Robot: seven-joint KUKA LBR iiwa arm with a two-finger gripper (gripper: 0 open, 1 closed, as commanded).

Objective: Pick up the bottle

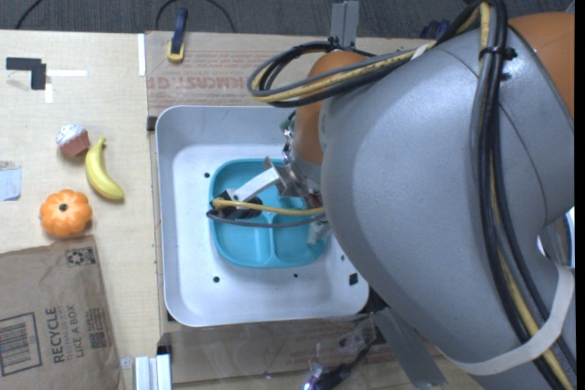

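Reaching in from the right, the grey arm (439,196) loomed over most of the view's right half, its orange band (548,41) showing at the upper right. Its gripper (294,180) sat low over a white bin (183,224), above the upper right part of a blue divided tray (260,251) that lay flat near the middle of the bin's floor. Whether the gripper was open or closed, or had hold of anything, could not be told, since the wrist hid that part. Where the bottle lay could not be told either; the arm's bulk covered the bin's right side and everything beyond it. Left of the bin, on a cardboard surface (91,96), a yellow banana (102,171) lay just beside a small cupcake (73,141), with a little orange pumpkin (66,213) near them, lower in the view. A brown cardboard sheet printed RECYCLE (55,315) lay at the lower left corner. A yellow and blue clamp (176,46) sat at the far edge of the cardboard, above the bin's left corner.
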